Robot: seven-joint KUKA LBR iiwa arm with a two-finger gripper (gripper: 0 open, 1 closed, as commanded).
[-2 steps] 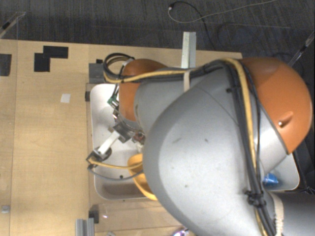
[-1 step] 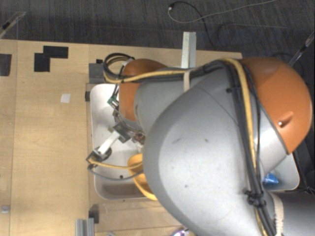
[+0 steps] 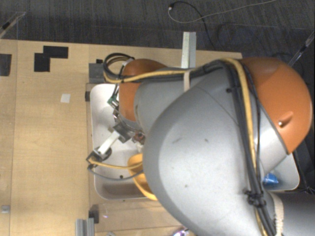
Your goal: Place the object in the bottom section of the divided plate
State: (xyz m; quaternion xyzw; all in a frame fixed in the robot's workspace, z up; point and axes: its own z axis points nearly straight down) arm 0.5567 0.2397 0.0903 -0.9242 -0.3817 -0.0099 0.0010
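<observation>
So the gripper [image 3: 129, 132] is down inside the shallow white bin [image 3: 100, 98]. The yellow-orange plastic divided plate [image 3: 139, 175] peeks out just below it, mostly buried under the bulky grey arm [image 3: 197, 156]. Honestly can't tell if the gripper is open, closed or carrying anything, and the object's hidden, so I'd guess it's mid-approach; next it needs lining up over the plate's bottom section.

Pale wooden table [image 3: 44, 156] carrying a shallow white bin [image 3: 101, 107] near its centre, black angular marks [image 3: 49, 58] at ten o'clock.
</observation>
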